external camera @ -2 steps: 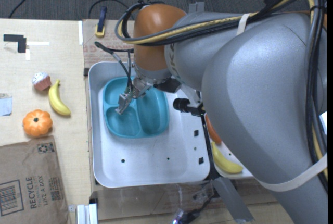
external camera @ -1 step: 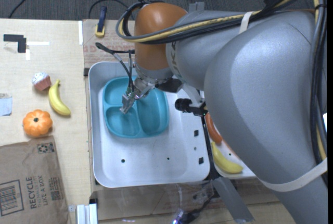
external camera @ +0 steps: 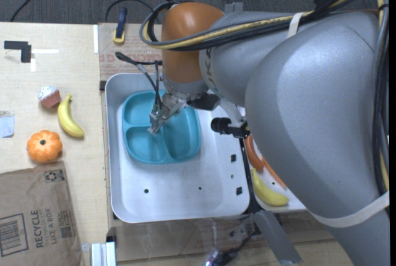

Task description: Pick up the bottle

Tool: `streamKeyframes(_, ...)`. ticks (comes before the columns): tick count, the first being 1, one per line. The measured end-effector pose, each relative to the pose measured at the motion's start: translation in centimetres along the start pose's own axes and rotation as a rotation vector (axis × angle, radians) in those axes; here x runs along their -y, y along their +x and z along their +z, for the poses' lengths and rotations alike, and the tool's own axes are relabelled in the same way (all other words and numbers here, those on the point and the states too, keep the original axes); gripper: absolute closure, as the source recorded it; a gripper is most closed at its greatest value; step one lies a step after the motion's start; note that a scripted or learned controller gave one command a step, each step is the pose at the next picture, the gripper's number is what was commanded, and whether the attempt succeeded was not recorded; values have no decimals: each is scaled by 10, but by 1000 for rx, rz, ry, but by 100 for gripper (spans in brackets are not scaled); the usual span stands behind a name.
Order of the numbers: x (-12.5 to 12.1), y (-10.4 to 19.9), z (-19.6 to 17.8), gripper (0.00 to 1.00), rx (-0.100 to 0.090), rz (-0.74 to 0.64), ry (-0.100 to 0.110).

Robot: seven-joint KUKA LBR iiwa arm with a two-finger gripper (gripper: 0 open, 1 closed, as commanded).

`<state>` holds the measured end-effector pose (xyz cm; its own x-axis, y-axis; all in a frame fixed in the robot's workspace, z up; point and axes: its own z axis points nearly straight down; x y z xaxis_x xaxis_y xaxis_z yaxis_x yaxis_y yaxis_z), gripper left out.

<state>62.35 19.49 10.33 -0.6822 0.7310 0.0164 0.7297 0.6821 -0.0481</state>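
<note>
**Bottle:** its place could not be told; the arm [external camera: 297, 104] covered most of the right bin [external camera: 272, 208].

**Gripper** [external camera: 157, 120]: hung low over the blue divided plate [external camera: 179, 141], tip at the ridge between its compartments. Whether it was open or closed could not be told. Nothing was seen held in it.

**Blue divided plate:** lay flat in the left bin [external camera: 173, 197], toward the bin's 12 o'clock end, with bare white floor at the plate's 6 o'clock.

**Right bin, visible strip:** a yellow banana [external camera: 269, 193] lay at the 4 o'clock of the plate. An orange-red long object [external camera: 255, 156] lay just beside that banana, at its 11 o'clock, partly under the arm.

**Bench outside the bins, at the left bin's 9 o'clock:**
- A second banana [external camera: 69, 117].
- A cupcake [external camera: 49, 98] just beside it, at its 10 o'clock.
- A small orange pumpkin [external camera: 44, 146] at its 7 o'clock, apart from it.
- A brown paper bag [external camera: 34, 215] printed "RECYCLE", at the pumpkin's 6 o'clock.
</note>
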Motion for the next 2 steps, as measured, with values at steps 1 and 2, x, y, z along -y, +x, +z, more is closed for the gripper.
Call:
streamKeyframes(1,0,9,-47,100,6,459,-45)
streamKeyframes(2,69,-8,14,100,4,606,-53)
